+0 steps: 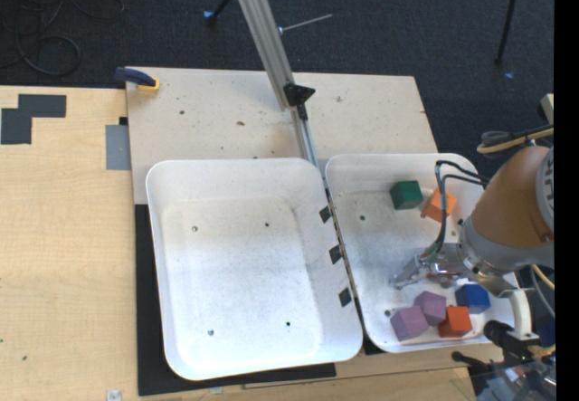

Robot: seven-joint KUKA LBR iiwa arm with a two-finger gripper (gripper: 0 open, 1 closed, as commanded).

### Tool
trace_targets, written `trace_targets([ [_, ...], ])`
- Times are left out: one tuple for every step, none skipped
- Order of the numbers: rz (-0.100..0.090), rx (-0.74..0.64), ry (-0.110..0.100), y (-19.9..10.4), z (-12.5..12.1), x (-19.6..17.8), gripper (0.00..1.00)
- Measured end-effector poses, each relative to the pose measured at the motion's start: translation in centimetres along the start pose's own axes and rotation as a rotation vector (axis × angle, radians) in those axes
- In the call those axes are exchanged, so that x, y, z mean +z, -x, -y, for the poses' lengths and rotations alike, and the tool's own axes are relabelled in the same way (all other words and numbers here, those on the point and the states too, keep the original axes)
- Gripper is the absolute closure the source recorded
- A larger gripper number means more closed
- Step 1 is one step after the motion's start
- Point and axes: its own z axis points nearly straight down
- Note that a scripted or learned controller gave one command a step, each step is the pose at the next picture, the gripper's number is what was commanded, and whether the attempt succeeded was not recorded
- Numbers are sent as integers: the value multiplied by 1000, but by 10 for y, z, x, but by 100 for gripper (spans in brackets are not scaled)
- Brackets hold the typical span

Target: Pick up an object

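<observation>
The right bin (371, 209) holds several small blocks: a green cube (406, 195) near the back, an orange block (441, 205) beside it, two purple blocks (409, 322) (432, 305) at the front, a red-orange cube (456, 321) and a blue block (472, 297). My gripper (412, 273) reaches in from the right and hangs low over the bin's middle, just behind the purple blocks. Its metal fingers (403, 277) point left and look spread, with nothing between them. The orange-banded wrist (507, 205) covers the bin's right edge.
The left bin (181, 182) lies beside the right one, joined by black clips (335, 253). A slanted aluminium bar (267, 37) rises behind the bins. A blue and yellow clamp (137, 78) sits at the board's back left corner. Cables hang at the far right.
</observation>
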Motion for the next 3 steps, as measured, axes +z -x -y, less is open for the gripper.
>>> trace_targets([
  [-2,6,-1,1,1,-11,100],
  [2,-3,3,0,7,-70,100],
  [3,-3,5,3,-1,-130,100],
])
